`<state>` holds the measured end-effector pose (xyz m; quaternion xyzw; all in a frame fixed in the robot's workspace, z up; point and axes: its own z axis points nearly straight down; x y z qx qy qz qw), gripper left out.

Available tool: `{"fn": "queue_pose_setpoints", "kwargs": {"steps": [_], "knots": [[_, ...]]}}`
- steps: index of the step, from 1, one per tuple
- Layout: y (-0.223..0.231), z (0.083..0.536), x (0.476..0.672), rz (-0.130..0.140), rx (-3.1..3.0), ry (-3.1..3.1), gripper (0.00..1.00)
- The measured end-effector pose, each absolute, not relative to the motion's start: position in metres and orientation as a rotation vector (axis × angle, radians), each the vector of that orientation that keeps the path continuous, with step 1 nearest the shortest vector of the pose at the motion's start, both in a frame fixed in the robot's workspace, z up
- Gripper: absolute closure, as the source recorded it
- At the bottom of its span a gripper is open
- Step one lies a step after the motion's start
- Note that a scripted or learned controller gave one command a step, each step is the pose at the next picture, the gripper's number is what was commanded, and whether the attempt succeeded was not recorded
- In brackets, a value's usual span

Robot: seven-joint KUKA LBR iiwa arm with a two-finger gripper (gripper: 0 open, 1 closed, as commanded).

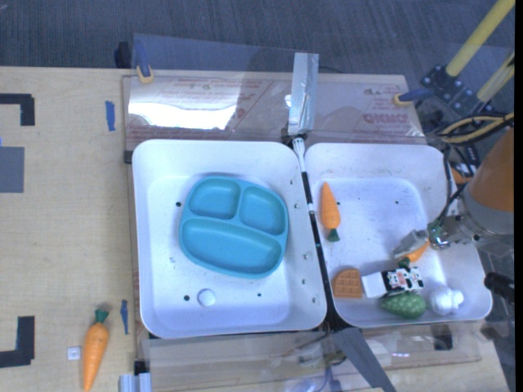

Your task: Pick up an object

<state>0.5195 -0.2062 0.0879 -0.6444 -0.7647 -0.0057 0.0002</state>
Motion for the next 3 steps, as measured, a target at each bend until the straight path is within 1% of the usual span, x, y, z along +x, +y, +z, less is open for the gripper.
{"fn": "queue_pose_setpoints", "kwargs": {"steps": [1,2,3], "knots": [[-0.21,0.098,0.52,-0.013,-2.034,-2.406,1.0],[-0.16,0.195,0.524,-0.006,-1.982,-2.446,1.0],[-0.094,0.2,0.567,-0.003,-2.099,-2.339,1.0]]}}
